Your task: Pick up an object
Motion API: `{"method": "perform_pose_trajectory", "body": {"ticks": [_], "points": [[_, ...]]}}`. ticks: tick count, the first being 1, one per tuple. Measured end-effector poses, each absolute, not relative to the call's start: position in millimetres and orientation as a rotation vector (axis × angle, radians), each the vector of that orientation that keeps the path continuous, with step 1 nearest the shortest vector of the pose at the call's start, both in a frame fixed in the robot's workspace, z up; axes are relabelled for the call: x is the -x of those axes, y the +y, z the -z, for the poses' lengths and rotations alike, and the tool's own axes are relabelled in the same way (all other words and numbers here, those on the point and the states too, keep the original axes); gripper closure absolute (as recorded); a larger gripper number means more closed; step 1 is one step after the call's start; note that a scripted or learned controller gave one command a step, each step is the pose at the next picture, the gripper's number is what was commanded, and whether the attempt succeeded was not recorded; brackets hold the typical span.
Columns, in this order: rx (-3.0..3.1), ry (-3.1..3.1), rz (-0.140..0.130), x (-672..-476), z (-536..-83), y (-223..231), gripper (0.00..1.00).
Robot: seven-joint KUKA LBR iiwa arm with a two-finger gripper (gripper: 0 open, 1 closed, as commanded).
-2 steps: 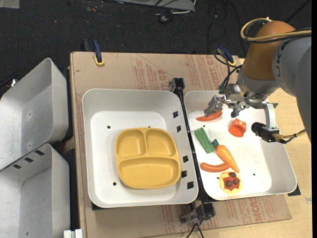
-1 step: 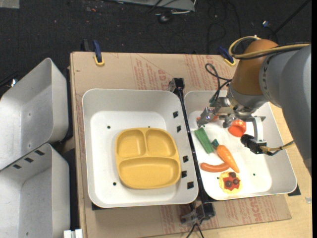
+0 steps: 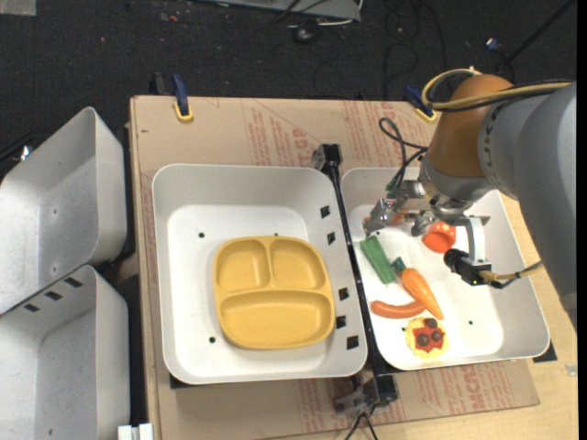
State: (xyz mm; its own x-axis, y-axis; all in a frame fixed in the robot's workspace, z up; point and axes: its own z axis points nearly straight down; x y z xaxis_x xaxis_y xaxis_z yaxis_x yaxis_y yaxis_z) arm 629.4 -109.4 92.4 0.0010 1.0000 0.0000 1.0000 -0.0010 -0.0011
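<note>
End effector (image 3: pixel 431 220) over right bin (image 3: pixel 514 328), nr carrot (image 3: pixel 420 288).

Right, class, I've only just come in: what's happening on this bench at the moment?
A grey robot arm reaches in from the right over the right-hand white bin, its gripper low near the bin's far end. That bin holds toy food: a green piece, a carrot, a red sausage, a small red-orange item and a yellow piece with dark berries. The left bin holds a yellow divided plate. Nothing looks lifted yet.
</note>
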Motion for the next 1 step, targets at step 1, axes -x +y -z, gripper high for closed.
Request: {"method": "perform_pose_trajectory", "body": {"ticks": [1], "points": [[2.224, -2.22, 0.001, -629.9, -102.9, -109.4, 1.0]]}}
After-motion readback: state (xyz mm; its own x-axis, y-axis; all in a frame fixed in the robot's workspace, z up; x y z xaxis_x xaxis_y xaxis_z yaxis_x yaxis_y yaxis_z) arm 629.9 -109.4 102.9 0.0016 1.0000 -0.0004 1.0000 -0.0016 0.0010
